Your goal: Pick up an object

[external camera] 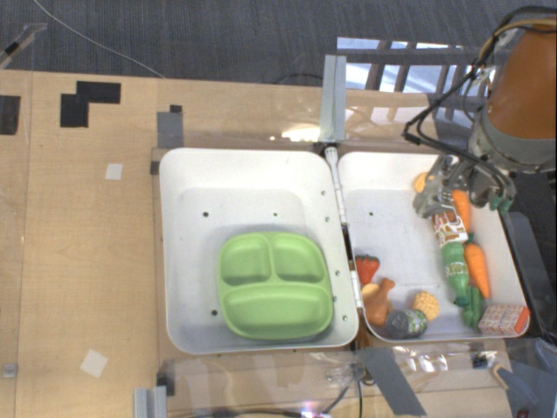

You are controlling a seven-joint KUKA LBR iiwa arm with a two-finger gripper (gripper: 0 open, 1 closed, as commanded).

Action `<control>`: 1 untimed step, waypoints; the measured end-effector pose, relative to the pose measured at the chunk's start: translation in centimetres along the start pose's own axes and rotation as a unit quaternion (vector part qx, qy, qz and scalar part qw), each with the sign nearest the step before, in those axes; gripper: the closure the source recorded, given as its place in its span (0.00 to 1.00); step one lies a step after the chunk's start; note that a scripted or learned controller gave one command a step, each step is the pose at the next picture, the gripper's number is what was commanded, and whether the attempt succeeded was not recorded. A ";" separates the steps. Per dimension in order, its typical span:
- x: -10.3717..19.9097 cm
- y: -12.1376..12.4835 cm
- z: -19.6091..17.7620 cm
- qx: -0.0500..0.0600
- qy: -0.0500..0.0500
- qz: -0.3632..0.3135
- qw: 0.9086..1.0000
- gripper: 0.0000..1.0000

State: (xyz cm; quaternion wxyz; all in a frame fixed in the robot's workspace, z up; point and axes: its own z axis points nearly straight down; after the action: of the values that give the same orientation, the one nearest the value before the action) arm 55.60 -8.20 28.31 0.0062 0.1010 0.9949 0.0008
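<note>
Smooth white plastic, both bins shallow with rounded corners. Left bin (pixel 187 181) holds a matte green three-compartment tray (pixel 274 286), set toward its near edge; bare floor behind it. Right bin (pixel 383 207): toys crowd the right wall and near edge, its left and middle floor bare. Gripper (pixel 446 190) hangs over the far right part, above an orange carrot (pixel 461 209) and a green bottle (pixel 453 255) with a red-white label, text too small to read; finger state cannot be told. A second carrot (pixel 476 268) lies beside the bottle. Near edge: strawberry (pixel 367 268), chicken drumstick (pixel 378 294), grey lump (pixel 406 323), bumpy yellow piece (pixel 426 303), small carton (pixel 503 319).
</note>
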 end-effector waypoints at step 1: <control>-0.2 0.0 -1.1 0.000 -0.004 -0.001 1.000 1.00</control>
State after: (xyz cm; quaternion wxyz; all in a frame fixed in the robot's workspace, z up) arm 55.80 -8.23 29.43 0.0101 0.0997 0.9950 0.0006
